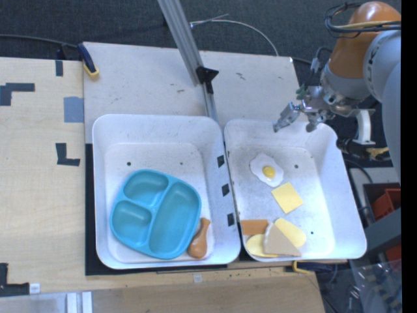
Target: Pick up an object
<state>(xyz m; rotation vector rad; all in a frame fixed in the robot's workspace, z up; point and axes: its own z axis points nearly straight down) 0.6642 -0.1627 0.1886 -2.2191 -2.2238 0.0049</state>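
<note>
My gripper (296,121) hangs over the far rim of the right bin (339,168), its two fingers spread apart with nothing between them. Below it in that bin lie a fried egg (267,171), a yellow cheese square (287,197), an orange-brown block (254,227) and a tan wedge on yellow pieces (281,238) near the front wall. The left bin (104,135) holds a blue divided plate (156,212) and a brown drumstick (201,238) beside it.
A slanted metal rail (182,34) crosses the bench behind the bins and ends at a black clamp (206,75). A yellow-and-blue tool (88,60) lies at the bench's far left corner. Cables run behind the right bin.
</note>
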